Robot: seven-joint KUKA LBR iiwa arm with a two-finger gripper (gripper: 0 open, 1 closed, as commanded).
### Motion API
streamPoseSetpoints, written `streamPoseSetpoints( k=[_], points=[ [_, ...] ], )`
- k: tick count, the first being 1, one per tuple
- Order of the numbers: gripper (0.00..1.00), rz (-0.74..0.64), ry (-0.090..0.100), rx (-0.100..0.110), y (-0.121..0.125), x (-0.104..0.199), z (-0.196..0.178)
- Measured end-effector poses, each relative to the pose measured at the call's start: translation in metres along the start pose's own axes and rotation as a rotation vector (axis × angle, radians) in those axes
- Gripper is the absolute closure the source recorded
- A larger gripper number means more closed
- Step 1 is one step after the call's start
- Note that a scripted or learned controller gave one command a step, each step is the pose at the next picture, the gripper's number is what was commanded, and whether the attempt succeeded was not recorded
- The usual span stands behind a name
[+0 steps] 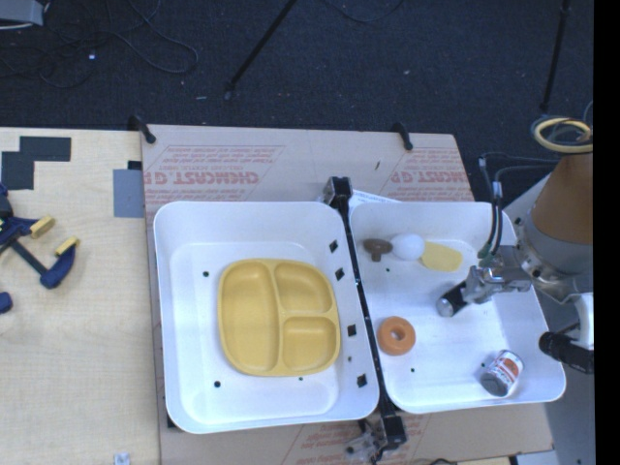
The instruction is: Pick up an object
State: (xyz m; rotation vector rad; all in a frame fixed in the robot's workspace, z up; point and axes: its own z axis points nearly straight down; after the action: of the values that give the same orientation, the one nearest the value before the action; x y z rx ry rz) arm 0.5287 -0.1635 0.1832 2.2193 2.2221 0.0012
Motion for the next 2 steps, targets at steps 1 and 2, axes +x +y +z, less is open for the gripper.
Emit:
streamPoseSetpoints(
  k=[1,2],
  points=[
    [1.0,-0.001,0.0,-0.001,-0.001,0.006,-0.06],
    [1.0,-0.002,0.002,0.004,0.002,0.053,-0.056]
  ],
)
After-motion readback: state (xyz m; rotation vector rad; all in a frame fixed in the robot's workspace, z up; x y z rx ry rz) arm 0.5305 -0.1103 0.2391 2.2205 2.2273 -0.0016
